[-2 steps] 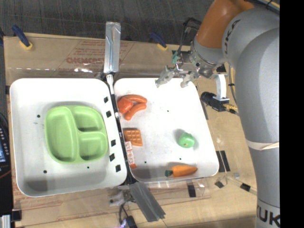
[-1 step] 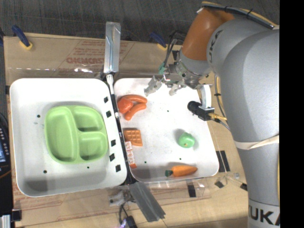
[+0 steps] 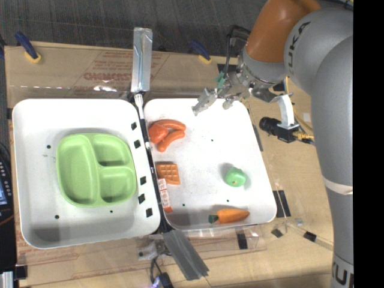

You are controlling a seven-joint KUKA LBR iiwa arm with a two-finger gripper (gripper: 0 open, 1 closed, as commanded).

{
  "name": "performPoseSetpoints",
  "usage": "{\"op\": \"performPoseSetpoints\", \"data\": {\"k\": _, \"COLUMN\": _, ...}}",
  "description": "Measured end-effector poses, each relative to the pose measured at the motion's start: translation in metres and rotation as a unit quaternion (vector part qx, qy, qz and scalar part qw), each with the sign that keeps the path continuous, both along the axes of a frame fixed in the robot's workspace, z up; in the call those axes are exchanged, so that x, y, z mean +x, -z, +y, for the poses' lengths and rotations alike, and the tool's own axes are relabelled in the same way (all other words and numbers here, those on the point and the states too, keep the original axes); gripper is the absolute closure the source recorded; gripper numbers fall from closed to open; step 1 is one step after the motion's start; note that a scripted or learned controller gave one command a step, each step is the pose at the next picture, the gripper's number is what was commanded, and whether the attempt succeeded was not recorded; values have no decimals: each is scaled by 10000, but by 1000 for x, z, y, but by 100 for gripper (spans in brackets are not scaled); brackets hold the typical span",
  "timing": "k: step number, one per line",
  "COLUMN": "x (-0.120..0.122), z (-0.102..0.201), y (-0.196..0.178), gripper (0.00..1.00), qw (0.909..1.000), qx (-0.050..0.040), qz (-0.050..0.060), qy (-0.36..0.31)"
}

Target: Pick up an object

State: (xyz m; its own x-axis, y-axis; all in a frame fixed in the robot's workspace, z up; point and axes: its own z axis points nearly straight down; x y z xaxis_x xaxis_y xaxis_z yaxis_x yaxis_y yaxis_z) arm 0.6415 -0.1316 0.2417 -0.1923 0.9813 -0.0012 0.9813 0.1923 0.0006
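Your gripper (image 3: 214, 100) hovers over the far edge of the right bin (image 3: 252, 143), its two fingers spread apart with nothing between them. Below it in that bin you have orange sausages (image 3: 166, 132) at the far left, a waffle (image 3: 167, 173), a green apple (image 3: 235, 177) and a carrot (image 3: 231, 215) by the near wall. The left bin (image 3: 30, 161) holds a green divided plate (image 3: 96, 169).

— What lettering can be read?
— "KUKA" is printed on the grey arm (image 3: 324, 59), partly seen, with "KU" low at the right. Red print on the far cardboard (image 3: 102, 71) cannot be made out.
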Motion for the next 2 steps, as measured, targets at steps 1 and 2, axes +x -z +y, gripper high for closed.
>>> {"op": "performPoseSetpoints", "data": {"k": 1, "x": -9, "z": 26, "y": 142, "gripper": 0, "qw": 9987, "qx": 3, "qz": -56, "qy": -505}}
{"op": "performPoseSetpoints", "data": {"k": 2, "x": 14, "z": 15, "y": 143, "gripper": 0, "qw": 9991, "qx": -14, "qz": 47, "qy": 421}}
